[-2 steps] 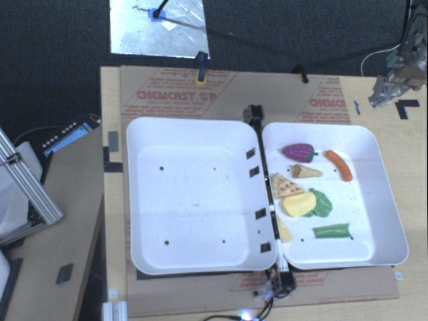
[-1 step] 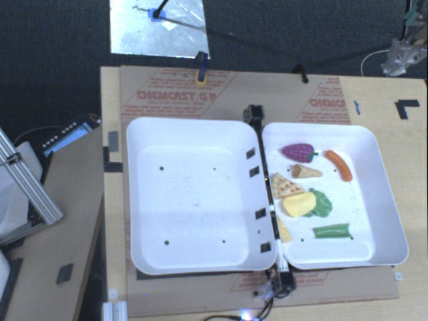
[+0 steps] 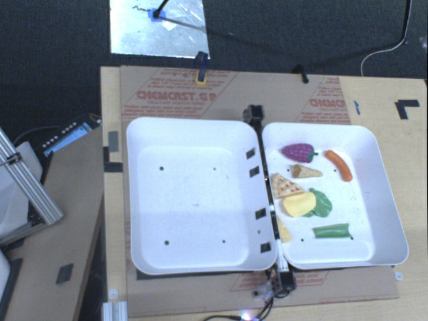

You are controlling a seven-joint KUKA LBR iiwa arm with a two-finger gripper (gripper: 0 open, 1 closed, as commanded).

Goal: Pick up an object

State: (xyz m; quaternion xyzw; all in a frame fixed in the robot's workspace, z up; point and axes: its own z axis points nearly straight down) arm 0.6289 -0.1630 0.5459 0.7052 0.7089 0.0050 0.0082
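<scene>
Lying in the right bin (image 3: 381, 179), right of centre frame: grapes (image 3: 298, 152), sausage (image 3: 338, 164), pizza (image 3: 287, 186), lemon (image 3: 298, 204), lettuce (image 3: 322, 202), bean (image 3: 332, 231). Sitting alongside, left bin (image 3: 140, 179). Hand state: cannot tell.

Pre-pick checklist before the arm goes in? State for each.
1. Objects present in right bin: ok.
2. Isolated target: orange sausage lies apart from the rest: ok.
3. Green pepper also lies apart: ok.
4. Middle cluster, waffle piece, yellow piece and green leafy piece, touching: not ok for a clean pick.
5. Purple grapes close to the cone piece: cannot tell if touching.
</scene>
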